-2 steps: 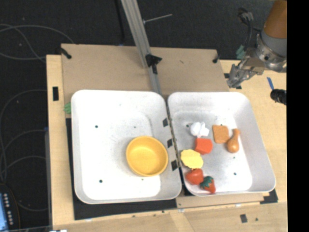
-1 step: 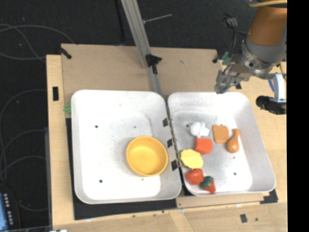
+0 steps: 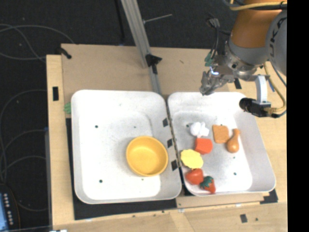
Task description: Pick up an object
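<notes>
The tan wooden counter [image 3: 111, 66] fills the middle of the frame, bearing two shallow white plastic bins side by side. The left bin [image 3: 96, 115] sits at centre left and the right bin [image 3: 251, 173] at centre right, their inner edges touching. The grey arm with its orange band [image 3: 256, 13] comes in from the upper right, and its gripper [image 3: 210, 87] hangs over the far rim of the right bin; whether its fingers are open or closed cannot be told, and nothing is seen between them.

A round yellow bowl [image 3: 146, 155] stands upright in the lower right part of the left bin. The small things all lie in the right bin, below and well apart from the gripper: a tan toast-shaped piece [image 3: 220, 134] with an orange pear-shaped piece [image 3: 233, 141] just beside it on the right, an orange-red block [image 3: 203, 145], a flat yellow lobed piece [image 3: 191, 159], a red rounded piece [image 3: 194, 176], a red strawberry with a green cap [image 3: 208, 184] at the near edge, and a small white lump [image 3: 198, 128].
</notes>
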### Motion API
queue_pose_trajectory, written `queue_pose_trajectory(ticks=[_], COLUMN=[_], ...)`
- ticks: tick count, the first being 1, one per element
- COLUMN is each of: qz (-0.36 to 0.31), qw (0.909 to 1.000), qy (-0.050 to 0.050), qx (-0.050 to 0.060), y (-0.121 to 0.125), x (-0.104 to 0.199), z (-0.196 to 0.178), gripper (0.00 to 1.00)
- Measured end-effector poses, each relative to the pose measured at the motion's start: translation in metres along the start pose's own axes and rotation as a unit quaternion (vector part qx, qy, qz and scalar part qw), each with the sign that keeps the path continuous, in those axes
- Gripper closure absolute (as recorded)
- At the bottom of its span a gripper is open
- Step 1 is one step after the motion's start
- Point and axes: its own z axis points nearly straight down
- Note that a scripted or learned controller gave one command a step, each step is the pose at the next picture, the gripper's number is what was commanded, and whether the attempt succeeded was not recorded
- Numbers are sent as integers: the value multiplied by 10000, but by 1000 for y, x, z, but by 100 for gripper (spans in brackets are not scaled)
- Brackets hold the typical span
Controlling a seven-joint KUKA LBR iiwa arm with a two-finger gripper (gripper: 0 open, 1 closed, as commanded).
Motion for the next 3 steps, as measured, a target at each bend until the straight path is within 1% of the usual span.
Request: queue_pose_trajectory(ticks=[1,2,3], qz=[5,-2,2], qw=[10000,10000,10000], qy=[-5,2,-4], qx=[13,7,17], y=[-6,-20,-24], x=[51,105,160], z=[25,29,54], gripper=[100,100,100])
